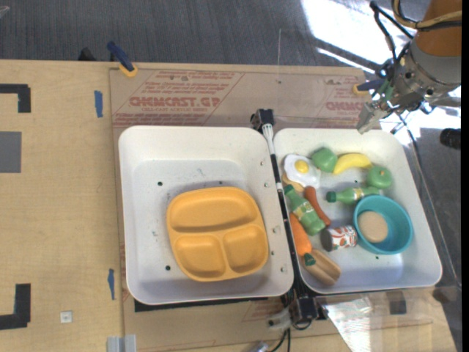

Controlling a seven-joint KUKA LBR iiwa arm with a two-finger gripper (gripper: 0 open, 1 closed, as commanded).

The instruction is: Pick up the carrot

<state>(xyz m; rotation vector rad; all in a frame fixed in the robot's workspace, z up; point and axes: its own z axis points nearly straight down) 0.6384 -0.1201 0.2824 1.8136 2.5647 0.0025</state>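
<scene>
Two shallow white bins, one grey arm gripper [368, 117] at upper right.
One orange tapered carrot [300, 238] lies in the right white bin [423, 218]; one yellow divided plate [217, 232] left; gripper's opening cannot be told.

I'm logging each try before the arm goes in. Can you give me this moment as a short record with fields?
target: carrot, lying along the left wall of the right bin
near target: green bottle, small can
other items: fried egg, banana, teal bowl
left bin: yellow divided plate
gripper: above the right bin's far right corner, holding nothing
carrot status: not picked up
</scene>
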